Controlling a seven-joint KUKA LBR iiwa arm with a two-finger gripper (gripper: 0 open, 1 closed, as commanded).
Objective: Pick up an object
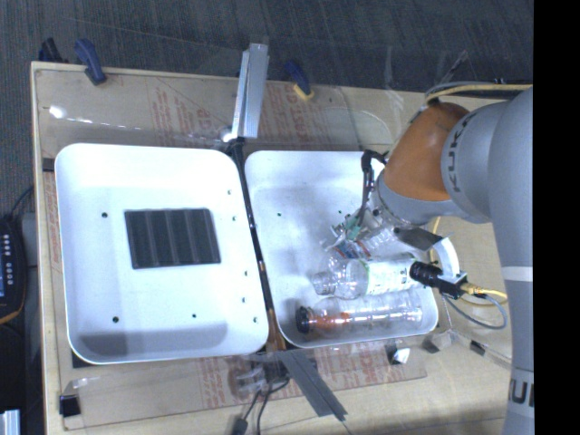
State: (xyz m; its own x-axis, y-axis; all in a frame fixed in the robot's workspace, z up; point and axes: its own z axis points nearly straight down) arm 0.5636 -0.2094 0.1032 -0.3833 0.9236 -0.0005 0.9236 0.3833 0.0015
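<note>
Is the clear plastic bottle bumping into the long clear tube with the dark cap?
Cannot tell. In the camera view the clear plastic bottle lies just above the long clear tube in the right bin; both are see-through, so any gap is unclear.

Robotics lab: plywood counter [54, 243] w/ blue clamps [89, 60], two white bins [82, 179] side by side, grey/orange industrial arm [471, 161], loose cables [480, 302].

Two white bins [149, 166]; one clear bottle [362, 279]; one clear tube [362, 318]; three blue clamps [91, 62].
</note>
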